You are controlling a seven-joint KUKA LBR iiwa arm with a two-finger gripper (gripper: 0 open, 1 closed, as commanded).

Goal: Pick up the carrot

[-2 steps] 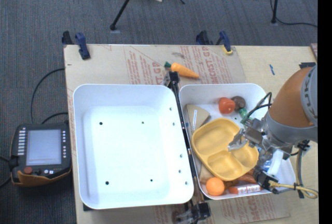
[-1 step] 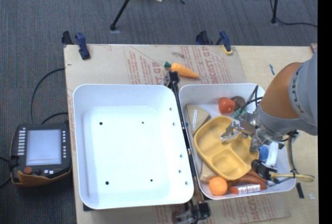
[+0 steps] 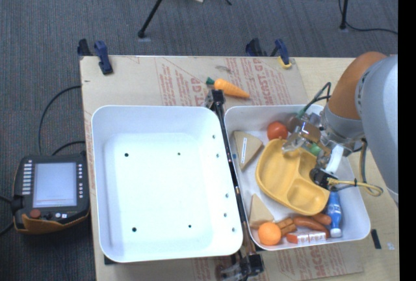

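The carrot (image 3: 231, 87), orange with a green top, lies on the cardboard-covered bench just beyond the far rim of the right bin (image 3: 361, 229), near the gap between the two bins. My gripper (image 3: 301, 137) hangs low over the right bin, at the far edge of a yellow divided dish (image 3: 291, 181) and beside a red tomato (image 3: 277, 131). It is well to the right of the carrot and nearer the camera. Nothing is seen held in it.
The right bin also holds two bread slices (image 3: 247, 147), an orange (image 3: 269, 233), sausages (image 3: 305, 223) and a blue bottle (image 3: 334, 211). The left bin (image 3: 104, 143) adjoins it. Blue clamps (image 3: 103, 56) grip the bench's far edge. A teach pendant (image 3: 49, 192) lies on the floor at left.
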